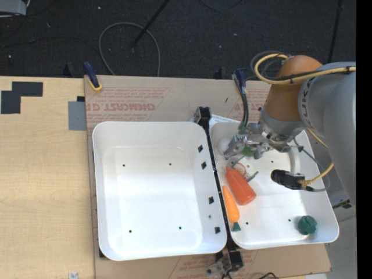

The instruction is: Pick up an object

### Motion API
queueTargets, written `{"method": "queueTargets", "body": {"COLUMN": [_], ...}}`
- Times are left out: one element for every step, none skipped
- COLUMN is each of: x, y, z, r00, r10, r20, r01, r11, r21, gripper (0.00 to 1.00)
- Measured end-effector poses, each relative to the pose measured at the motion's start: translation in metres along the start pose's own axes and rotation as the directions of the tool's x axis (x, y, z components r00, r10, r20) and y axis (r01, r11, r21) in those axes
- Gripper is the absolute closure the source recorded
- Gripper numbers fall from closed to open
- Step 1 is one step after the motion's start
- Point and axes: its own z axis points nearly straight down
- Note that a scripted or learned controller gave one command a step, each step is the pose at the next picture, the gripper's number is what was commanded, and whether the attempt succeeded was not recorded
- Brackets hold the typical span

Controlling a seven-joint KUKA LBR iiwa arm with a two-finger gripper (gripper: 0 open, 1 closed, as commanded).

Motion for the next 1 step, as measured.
{"method": "queueTargets", "body": {"x": [-0.0312], "y": [-0.0984], "z": [0.0285], "r00": [1.000], "r10": [0.005], "r20": [0.002], "r01": [-0.005], "r11": [1.000], "r21": [-0.010], "gripper": [0.00]}}
